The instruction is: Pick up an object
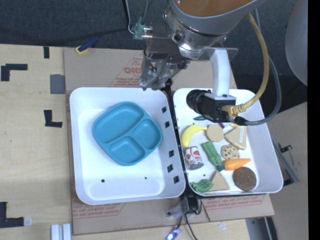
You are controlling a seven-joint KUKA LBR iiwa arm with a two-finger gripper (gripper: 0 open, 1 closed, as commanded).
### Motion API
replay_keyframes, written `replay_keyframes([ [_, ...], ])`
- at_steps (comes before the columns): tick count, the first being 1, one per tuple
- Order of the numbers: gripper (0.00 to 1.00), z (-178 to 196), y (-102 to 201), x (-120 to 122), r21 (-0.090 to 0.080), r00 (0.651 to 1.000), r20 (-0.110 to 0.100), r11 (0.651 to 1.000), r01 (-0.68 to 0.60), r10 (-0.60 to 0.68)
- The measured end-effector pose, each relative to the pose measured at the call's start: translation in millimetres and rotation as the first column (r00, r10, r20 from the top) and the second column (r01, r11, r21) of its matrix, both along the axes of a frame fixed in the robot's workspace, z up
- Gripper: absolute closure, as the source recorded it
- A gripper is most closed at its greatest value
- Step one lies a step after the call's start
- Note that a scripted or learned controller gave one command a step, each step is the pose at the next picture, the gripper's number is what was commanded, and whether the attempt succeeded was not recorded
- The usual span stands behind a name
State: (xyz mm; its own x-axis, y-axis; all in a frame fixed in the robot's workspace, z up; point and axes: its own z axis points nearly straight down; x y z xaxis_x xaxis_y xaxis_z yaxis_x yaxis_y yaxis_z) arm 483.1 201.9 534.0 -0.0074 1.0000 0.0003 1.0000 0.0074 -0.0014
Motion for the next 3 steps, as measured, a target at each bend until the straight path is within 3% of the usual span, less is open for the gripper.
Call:
replay_keyframes([
  [1,1.0,-187.9,-4.9,-1.9,-0.009,1.0,-0.018,1.0,0.006,-0.006],
  [2,1.0,10.8,-95.5,1.0,0.003,1.0,0.02,1.0,0.014,-0.014],
  [3,1.0,0.1,-37.9,0.2,0.0,1.0,0.0,1.0,0.001,-0.001],
])
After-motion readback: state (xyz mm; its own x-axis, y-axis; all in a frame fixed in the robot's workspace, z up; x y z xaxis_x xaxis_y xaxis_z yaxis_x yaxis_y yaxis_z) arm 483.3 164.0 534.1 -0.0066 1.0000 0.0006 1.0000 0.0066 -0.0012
